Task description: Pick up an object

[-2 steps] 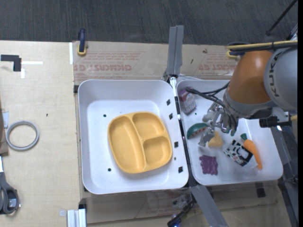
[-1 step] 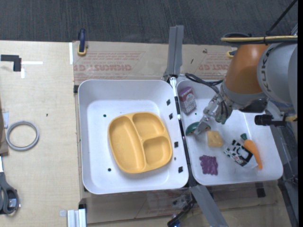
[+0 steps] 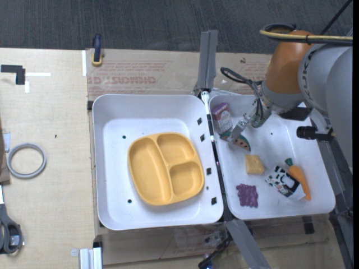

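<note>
My gripper (image 3: 242, 128) reaches down into the upper left part of the right bin (image 3: 314, 206). Its tip hangs just above a watermelon-slice toy (image 3: 242, 144), close to it or touching it. A pink and white pouch (image 3: 221, 112) lies to the left of the gripper, against the bin's wall. A yellow block (image 3: 254, 165) sits below the slice. Near the front edge lies a purple grape cluster (image 3: 247, 195). A black and white toy (image 3: 282, 181) rests beside an orange carrot (image 3: 299, 177) at the right.
The left bin (image 3: 106, 167) holds a yellow divided plate (image 3: 166, 168). A grey divider post (image 3: 207, 60) stands between the bins at the back. On the bench at left lie a grey ring (image 3: 24, 160) and scissors (image 3: 9, 235). The arm's body (image 3: 325, 77) overhangs the right bin's back corner.
</note>
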### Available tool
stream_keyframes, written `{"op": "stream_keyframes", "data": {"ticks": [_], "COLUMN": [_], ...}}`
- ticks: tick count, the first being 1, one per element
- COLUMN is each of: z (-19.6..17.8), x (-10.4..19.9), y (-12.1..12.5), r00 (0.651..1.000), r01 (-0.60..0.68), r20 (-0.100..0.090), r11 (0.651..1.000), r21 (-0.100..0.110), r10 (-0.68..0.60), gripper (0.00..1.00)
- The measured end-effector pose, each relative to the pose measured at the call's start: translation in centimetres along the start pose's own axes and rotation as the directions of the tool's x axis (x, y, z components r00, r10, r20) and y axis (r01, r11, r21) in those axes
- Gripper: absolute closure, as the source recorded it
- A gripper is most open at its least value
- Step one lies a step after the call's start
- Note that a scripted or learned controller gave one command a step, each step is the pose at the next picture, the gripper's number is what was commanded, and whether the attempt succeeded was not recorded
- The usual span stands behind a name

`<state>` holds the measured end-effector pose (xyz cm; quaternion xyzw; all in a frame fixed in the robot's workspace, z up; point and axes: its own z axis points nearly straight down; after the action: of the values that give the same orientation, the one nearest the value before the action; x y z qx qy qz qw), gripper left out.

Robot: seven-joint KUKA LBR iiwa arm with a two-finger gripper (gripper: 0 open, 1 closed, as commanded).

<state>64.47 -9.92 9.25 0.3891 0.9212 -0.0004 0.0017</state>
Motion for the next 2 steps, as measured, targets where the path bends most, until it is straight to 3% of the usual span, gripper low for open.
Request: {"op": "stream_keyframes", "data": {"ticks": [1, 2], "z": [0.1, 0.0], "x": [2.1, -1.4], "y": [-1.8, 0.7], "r00": [0.978, 0.899], "r01": [-0.21, -0.439], "r20": [-0.002, 0.0], "r11": [0.978, 0.899], "r21": [0.002, 0.001], "r10": [0.21, 0.439], "gripper": [0.0, 0.0]}}
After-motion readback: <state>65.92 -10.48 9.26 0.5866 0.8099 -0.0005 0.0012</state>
